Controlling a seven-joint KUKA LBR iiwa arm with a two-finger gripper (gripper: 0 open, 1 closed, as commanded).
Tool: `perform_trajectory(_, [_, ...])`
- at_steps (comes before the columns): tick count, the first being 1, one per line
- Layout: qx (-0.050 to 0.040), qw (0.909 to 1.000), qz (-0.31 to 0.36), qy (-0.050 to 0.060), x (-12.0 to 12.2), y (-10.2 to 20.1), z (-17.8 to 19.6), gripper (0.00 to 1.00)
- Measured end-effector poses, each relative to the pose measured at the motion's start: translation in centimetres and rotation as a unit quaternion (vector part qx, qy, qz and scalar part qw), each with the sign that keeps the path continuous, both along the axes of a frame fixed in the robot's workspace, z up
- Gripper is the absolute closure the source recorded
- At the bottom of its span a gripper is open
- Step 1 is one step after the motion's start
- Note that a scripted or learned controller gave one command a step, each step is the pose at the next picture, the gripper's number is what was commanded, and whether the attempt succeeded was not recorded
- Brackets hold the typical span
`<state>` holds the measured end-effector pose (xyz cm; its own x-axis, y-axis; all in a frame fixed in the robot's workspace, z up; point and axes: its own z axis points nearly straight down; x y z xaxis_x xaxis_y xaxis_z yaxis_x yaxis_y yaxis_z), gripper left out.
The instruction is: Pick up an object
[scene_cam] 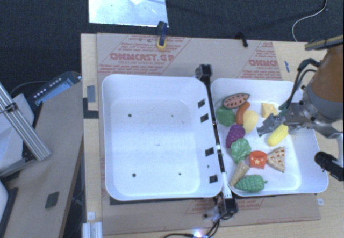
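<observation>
The right bin holds several toy foods. Among them are a yellow corn cob, a yellow cheese wedge, a lemon, purple grapes, a red pepper and a pizza slice. My gripper reaches in from the right and hangs low over the bin's middle. It sits just above and left of the corn cob, between the cheese and the lemon. Nothing is visibly held in it.
The left bin lies beside the right one, across a black-clipped divider. Other toys sit along the right bin's left side: a brown oval, an orange piece, green leaves, broccoli and a green pepper.
</observation>
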<state>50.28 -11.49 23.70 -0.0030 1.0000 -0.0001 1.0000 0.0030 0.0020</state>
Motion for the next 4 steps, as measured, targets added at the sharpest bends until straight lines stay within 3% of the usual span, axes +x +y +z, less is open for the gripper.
perform_trajectory(1, [0.002, 1.0, 0.0, 0.006, -1.9, 3.3, -12.4, 0.0])
perform_trajectory(2, [-0.0003, 1.0, 0.001, -0.001, 4.0, 2.7, -15.4, 0.0])
perform_trajectory(3, [-0.0006, 1.0, 0.001, -0.002, 9.9, 2.1, -15.2, 0.0])
perform_trajectory(4, [-0.0001, 1.0, 0.001, -0.001, 9.7, 2.1, -14.1, 1.0])
